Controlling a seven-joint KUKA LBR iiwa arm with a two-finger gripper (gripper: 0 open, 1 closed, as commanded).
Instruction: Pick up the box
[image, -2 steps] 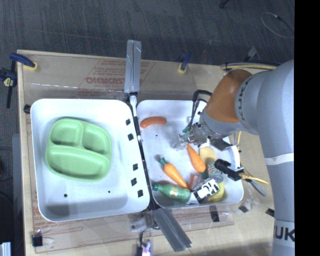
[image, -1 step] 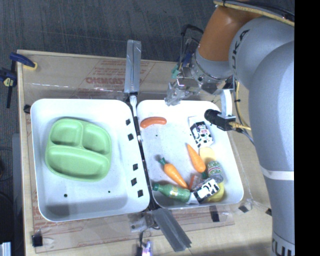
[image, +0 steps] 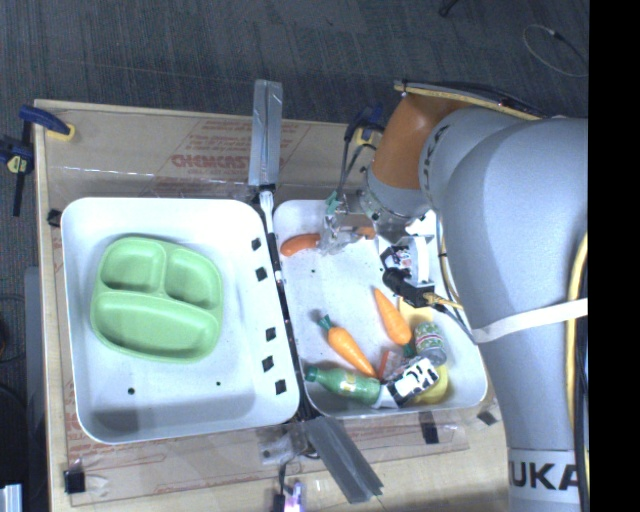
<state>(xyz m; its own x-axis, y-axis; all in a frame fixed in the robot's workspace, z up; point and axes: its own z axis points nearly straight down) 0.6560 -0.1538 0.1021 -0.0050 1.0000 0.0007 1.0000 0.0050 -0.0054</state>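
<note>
Claw (image: 335, 228), grip state indeterminate, at right bin's (image: 300, 300) far edge. Box (image: 414, 381), black-white, near corner, crowded by carrots (image: 346, 346), bottle (image: 345, 383).

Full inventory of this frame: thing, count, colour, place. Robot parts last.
Bins: 2, white, side by side on the bench.
Divided tray: 1, green, left bin.
Carrots: 3, orange, right bin; one at the top-left edge, two mid-bin.
Bottle: 1, green, lying along the right bin's near edge.
Box: 1, black and white, right bin's near right corner, beside something yellow.
Can: 1, dark with green, just above the box.
Clamps: blue, bench's far left corner.
Arm: 1, grey with orange band, from the right.
Gripper: 1, over the right bin's far end.
</note>
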